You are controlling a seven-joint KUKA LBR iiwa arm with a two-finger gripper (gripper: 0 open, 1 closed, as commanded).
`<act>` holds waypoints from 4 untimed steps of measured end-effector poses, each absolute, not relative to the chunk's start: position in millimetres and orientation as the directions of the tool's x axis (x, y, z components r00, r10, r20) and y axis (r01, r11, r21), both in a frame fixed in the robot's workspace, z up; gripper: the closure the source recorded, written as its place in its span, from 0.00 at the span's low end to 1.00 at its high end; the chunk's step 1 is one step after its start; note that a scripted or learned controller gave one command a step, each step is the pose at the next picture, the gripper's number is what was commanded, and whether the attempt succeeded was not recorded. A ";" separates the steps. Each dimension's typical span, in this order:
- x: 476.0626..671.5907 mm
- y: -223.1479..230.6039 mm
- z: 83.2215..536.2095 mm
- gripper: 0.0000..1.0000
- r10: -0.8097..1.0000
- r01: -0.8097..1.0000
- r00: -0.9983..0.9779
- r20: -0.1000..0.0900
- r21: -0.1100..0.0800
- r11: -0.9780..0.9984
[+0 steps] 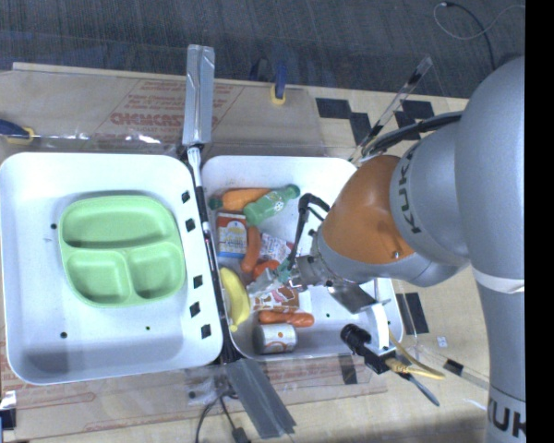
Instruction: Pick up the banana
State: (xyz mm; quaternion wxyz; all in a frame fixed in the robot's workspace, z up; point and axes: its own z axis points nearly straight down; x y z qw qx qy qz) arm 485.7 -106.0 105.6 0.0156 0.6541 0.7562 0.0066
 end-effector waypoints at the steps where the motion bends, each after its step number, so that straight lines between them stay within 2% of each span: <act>1: 476.8 -19.9 191.5 0.00 1.000 1.000 -0.018 0.001 -0.002 0.018; 2: 542.0 -52.2 217.2 0.00 0.995 0.995 0.097 0.001 -0.004 -0.097; 3: 528.3 3.0 190.4 0.00 0.975 0.975 0.224 0.000 -0.007 -0.224; 4: 528.0 3.9 199.1 1.00 0.976 0.976 0.217 -0.001 -0.013 -0.217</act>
